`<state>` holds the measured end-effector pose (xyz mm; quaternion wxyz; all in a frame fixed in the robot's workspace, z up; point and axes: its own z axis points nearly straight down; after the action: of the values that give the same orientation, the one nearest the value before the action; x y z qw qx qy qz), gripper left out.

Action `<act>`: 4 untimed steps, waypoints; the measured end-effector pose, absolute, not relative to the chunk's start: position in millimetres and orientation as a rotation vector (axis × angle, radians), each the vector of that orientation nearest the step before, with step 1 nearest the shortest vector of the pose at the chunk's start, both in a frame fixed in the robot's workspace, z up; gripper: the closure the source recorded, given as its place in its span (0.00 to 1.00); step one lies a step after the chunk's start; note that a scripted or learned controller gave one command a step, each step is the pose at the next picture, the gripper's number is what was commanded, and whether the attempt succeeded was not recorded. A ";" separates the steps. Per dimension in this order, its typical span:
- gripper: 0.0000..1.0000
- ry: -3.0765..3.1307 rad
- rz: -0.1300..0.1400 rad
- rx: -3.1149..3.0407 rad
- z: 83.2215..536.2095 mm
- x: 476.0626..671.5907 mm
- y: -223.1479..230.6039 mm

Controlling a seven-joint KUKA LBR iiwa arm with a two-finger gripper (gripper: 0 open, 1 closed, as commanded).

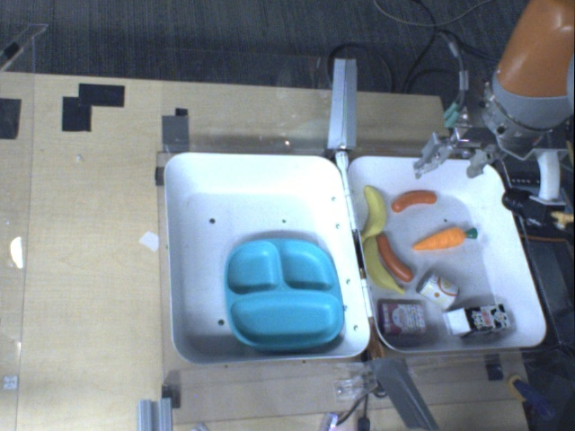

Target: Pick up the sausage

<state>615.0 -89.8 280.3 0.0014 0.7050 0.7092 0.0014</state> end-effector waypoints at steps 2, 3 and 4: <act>0.00 2.234 0.007 2.200 268.4 605.8 -137.6; 0.00 2.236 0.003 2.202 157.8 630.2 -178.4; 0.00 2.490 0.006 1.901 87.7 644.2 -195.7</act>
<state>644.2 -195.7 87.7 0.0042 0.6068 0.7948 0.0020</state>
